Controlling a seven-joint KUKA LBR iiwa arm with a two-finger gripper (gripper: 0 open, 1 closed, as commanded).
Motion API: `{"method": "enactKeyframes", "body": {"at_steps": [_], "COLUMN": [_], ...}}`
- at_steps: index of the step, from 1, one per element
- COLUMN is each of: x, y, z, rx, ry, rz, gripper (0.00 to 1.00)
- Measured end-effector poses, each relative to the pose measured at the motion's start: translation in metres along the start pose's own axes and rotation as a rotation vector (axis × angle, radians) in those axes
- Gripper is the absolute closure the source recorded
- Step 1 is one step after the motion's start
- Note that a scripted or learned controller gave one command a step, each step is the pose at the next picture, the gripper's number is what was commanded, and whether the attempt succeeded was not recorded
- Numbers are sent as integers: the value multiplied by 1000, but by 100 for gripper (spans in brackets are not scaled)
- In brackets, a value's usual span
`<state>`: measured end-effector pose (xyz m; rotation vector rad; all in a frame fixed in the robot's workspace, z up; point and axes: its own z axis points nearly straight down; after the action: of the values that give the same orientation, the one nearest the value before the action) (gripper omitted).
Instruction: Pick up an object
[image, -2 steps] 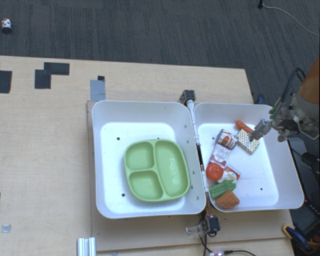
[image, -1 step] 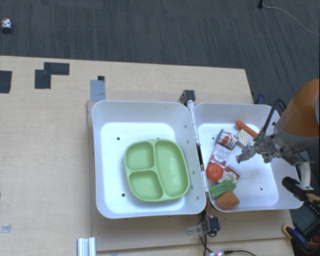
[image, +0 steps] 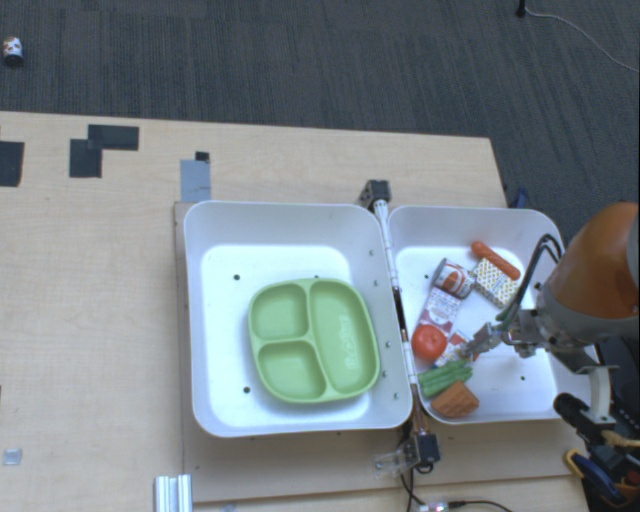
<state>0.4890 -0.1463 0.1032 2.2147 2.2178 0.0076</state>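
Two slim fingers of the gripper reach leftward low inside the right bin, their tips just beside the red tomato; whether they are spread or pressed together I cannot tell, and nothing shows between them. Behind them the grey wrist runs right to the orange band, so the arm leans in from the right edge, over the bin's right wall. Near the tips lie a red-and-white packet, a green bean pod and an orange piece at the front wall. A waffle-patterned block and a small orange sausage lie further back. A green divided plate sits in the left bin.
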Motion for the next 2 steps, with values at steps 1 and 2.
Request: {"method": "enactKeyframes", "body": {"at_steps": [1,2], "x": [48,52], "y": [3,6], "z": [13,0], "rx": [-11,-17], "ry": [-5,2], "rz": [2,-3], "gripper": [0,100]}}
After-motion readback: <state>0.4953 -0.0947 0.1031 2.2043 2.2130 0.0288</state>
